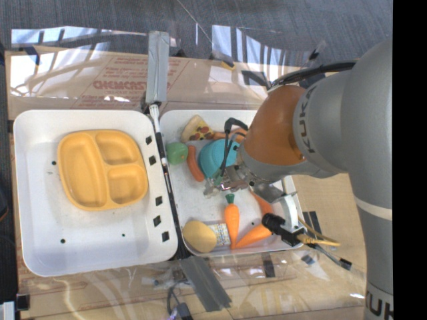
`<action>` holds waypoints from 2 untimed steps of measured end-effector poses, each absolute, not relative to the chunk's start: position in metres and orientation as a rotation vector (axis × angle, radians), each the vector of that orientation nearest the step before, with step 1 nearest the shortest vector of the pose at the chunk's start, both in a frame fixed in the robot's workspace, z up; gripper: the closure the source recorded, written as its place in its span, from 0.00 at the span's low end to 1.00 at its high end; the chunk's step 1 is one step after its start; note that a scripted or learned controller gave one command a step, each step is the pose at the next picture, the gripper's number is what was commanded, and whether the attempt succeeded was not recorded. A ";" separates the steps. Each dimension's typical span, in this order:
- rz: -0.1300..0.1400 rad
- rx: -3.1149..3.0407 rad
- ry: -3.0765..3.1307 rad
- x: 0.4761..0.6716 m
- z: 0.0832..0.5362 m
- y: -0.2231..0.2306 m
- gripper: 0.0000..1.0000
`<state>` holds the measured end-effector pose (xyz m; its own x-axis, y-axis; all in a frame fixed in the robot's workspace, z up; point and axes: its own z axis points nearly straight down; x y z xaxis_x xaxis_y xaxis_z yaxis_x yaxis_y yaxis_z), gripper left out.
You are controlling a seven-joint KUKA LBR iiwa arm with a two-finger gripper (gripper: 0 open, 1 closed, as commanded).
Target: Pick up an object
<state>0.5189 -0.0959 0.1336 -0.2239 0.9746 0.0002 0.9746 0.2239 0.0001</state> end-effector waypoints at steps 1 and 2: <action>0.002 -2.056 -2.374 0.523 0.122 -0.126 1.00; -0.001 -2.017 -2.406 0.555 0.156 -0.101 1.00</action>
